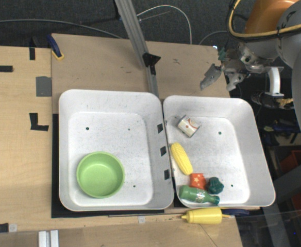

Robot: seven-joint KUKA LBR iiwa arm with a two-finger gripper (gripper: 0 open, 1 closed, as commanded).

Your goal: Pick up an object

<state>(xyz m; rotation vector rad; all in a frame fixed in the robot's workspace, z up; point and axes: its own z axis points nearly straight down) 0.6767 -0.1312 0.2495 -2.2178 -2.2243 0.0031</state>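
Observation:
My gripper [212, 77] hangs above the bench just beyond the far rim of the right bin [253, 138], with nothing seen between its fingers. Inside that bin lie a small white can with a red mark [187, 126], a yellow corn cob [181, 158], a small red-orange block [197, 180], a dark green lump [215, 185] and a green bottle [198, 195] along the near wall. In the left bin [73, 112] a light green bowl [100, 174] stands at the near left.
A yellow bottle [204, 216] lies on the bench just outside the right bin's near rim. A grey metal post [135, 30] slants up from between the bins. Cables loop over the bench's far side. Black tape marks lie on the left.

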